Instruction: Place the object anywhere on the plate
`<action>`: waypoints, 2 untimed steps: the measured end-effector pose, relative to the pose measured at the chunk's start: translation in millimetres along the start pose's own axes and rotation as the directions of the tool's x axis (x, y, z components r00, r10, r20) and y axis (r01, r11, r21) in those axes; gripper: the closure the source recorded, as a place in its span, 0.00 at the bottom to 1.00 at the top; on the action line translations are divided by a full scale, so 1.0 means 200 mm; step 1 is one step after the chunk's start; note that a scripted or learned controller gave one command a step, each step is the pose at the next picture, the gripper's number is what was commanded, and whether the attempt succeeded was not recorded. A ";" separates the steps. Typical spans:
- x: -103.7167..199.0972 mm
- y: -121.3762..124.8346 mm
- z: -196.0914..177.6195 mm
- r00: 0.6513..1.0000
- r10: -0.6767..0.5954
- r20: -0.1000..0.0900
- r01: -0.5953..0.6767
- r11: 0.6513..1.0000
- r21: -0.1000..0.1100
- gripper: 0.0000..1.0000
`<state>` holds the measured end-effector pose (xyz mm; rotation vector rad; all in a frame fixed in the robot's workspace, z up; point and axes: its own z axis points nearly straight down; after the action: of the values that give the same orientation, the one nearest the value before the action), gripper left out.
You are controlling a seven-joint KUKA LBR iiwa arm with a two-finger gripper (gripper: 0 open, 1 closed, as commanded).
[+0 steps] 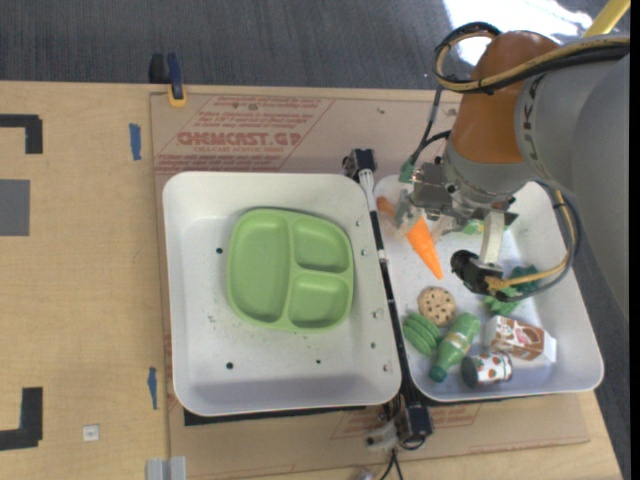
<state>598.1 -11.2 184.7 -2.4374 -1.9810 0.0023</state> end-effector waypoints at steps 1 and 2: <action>0.38 -0.05 -0.36 1.000 -0.026 -0.002 0.026 1.000 -0.002 1.00; 0.71 -0.25 -0.19 0.988 -0.151 -0.001 0.151 0.988 0.002 1.00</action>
<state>578.6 138.0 223.5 -2.2786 -2.1589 0.0035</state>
